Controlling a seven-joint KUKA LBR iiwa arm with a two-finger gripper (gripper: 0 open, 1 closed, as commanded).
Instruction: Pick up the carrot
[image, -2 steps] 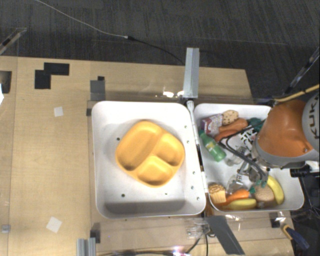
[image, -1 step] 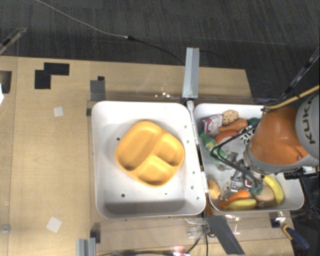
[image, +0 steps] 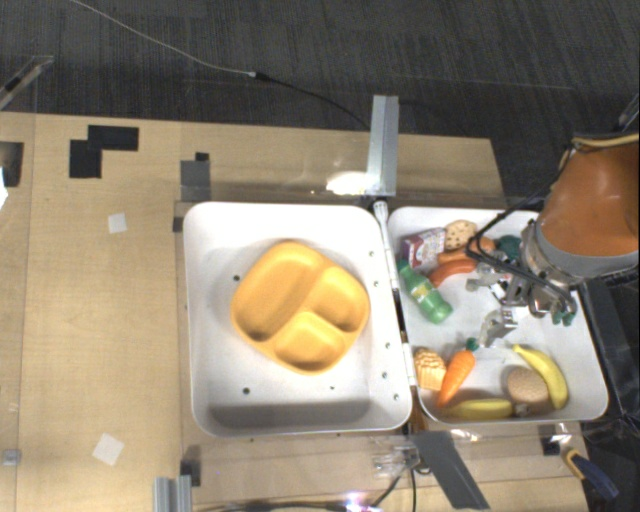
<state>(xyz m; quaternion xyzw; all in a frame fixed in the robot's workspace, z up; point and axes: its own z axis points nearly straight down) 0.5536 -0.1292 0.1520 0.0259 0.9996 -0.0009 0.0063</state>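
Gripper: the gripper (image: 497, 326) is hanging over the middle of the right bin (image: 590, 345); I cannot tell how wide it is standing, and nothing is showing in its hold.
Arm: the arm (image: 592, 205) is reaching in from the right, its orange band above the wrist.
Carrot: the carrot (image: 458, 372) is lying tilted in the right bin, just below and left of the gripper, apart from it.
Neighbours: a banana (image: 545, 372) and a green bottle (image: 425, 294) are lying nearby.
Left bin: the left bin (image: 205, 330) is holding a yellow divided plate (image: 299, 306).
Surface: both bins are sitting on a wooden bench (image: 90, 330), with dark carpet (image: 300, 40) behind.
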